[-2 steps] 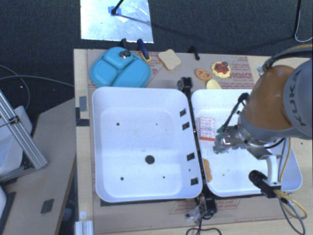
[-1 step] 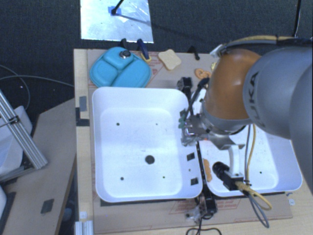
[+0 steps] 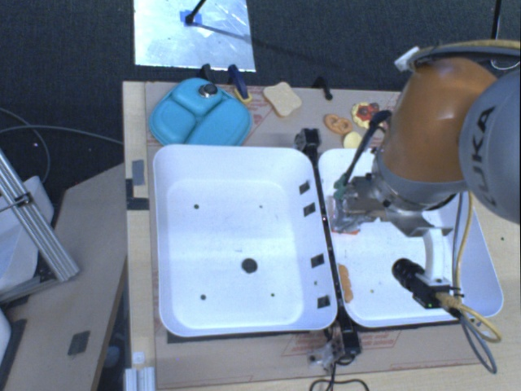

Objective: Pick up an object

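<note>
My gripper (image 3: 348,208) hangs low over the left part of the right bin (image 3: 383,308), close to the divider between the bins. A small reddish thing (image 3: 348,229) peeks out just beneath it; whether the two touch cannot be made out. An orange-brown, elongated object (image 3: 344,283) lies in the right bin near the divider, in front of the gripper. In the left bin (image 3: 187,218) sits a small dark round object (image 3: 249,265). The arm's orange band (image 3: 440,112) hides much of the right bin's back.
Behind the bins lie a blue sectioned plate (image 3: 199,114), a toast slice (image 3: 282,98), a pretzel-like piece (image 3: 336,123), a red-and-yellow item (image 3: 365,111) and a small yellow piece (image 3: 352,139). A black connector with a yellow cable (image 3: 415,282) hangs from the arm over the right bin.
</note>
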Motion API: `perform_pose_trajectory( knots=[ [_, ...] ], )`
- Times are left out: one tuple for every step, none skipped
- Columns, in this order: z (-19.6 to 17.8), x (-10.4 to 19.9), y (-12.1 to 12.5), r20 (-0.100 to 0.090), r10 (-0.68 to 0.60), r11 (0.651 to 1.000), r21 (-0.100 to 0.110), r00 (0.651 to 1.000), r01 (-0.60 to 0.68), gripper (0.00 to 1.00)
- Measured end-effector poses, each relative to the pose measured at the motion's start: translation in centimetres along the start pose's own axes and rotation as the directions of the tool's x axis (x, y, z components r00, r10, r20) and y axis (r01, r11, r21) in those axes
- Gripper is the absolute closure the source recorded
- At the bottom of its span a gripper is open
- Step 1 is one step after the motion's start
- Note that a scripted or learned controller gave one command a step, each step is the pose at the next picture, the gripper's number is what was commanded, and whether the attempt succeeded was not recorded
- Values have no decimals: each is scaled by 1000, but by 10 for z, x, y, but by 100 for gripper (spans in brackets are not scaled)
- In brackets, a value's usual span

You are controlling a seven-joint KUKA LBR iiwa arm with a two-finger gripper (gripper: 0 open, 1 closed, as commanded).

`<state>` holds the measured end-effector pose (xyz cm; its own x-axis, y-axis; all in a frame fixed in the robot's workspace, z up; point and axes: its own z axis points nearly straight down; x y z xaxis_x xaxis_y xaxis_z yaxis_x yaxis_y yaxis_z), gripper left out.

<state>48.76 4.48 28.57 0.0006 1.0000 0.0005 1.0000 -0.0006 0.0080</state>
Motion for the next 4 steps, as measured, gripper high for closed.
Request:
perform_pose_trajectory(
  knots=[
    [-119,-3,1,-2,-6,1000,-8,1000,6,100],
    [-64,57,-1,-1,-10,1000,10,1000,10,100],
    [-234,24,8,-3,-4,1000,-14,1000,4,100],
    [-119,69,48,2,-9,1000,16,1000,9,100]
  ],
)
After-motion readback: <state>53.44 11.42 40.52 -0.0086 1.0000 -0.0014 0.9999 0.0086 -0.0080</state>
